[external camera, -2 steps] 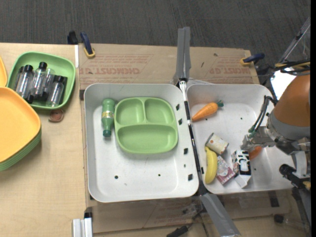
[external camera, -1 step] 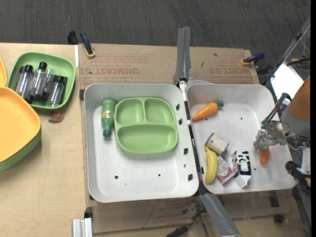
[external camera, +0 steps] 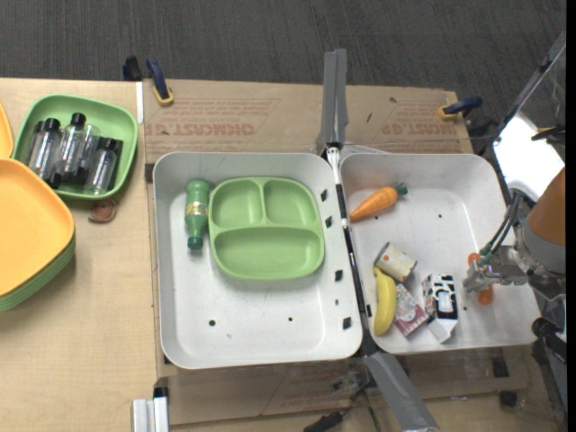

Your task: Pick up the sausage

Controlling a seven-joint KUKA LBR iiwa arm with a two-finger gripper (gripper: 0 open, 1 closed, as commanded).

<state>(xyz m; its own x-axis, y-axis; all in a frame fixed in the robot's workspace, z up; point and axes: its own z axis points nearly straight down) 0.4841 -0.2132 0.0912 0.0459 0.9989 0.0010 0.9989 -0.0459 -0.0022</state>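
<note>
One gripper [external camera: 481,277] hovered near the right bin's [external camera: 450,174] right edge; jaw state could not be determined.

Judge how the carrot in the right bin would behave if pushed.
The carrot lies on its side and tapers, so it would probably roll in a curve. Its smooth, even surface suggests a moulded toy, likely stiff and light. The right bin has a wall beside it that may stop it.

Left bin [external camera: 180,322]: divided plate [external camera: 266,228], bottle [external camera: 196,212] just left of it. Right bin [external camera: 450,187]: carrot [external camera: 373,202] upper left; banana [external camera: 384,301] and packets [external camera: 427,306] lower centre.
</note>
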